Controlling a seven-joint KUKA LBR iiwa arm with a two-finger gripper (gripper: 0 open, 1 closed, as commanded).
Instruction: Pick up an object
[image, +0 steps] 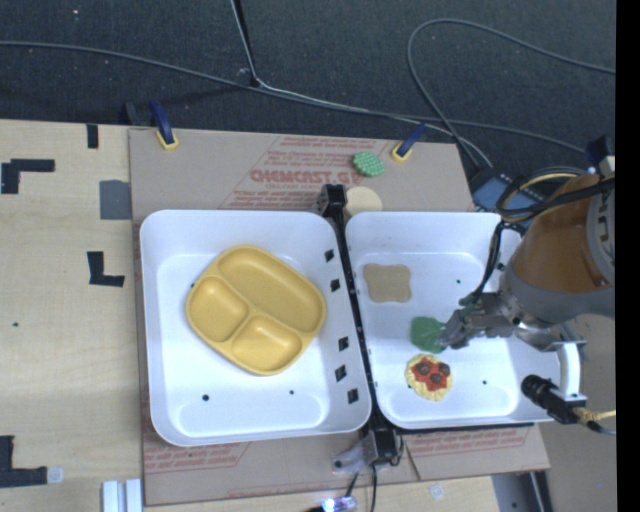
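The pick looked begun but not done — the gripper (452, 335) was down in the right bin (470, 232), right at the edge of a small green piece (426, 331), and I could not tell whether the jaws were spread or pinching it. Nothing had left the bin floor. The green piece lay flat, rounded and soft-looking, between a tan square (387, 283) and a little toy pizza (429, 377).

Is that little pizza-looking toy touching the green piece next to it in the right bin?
Apart. The camera view shows a strip of white bin floor between the pizza toy and the green piece above it.
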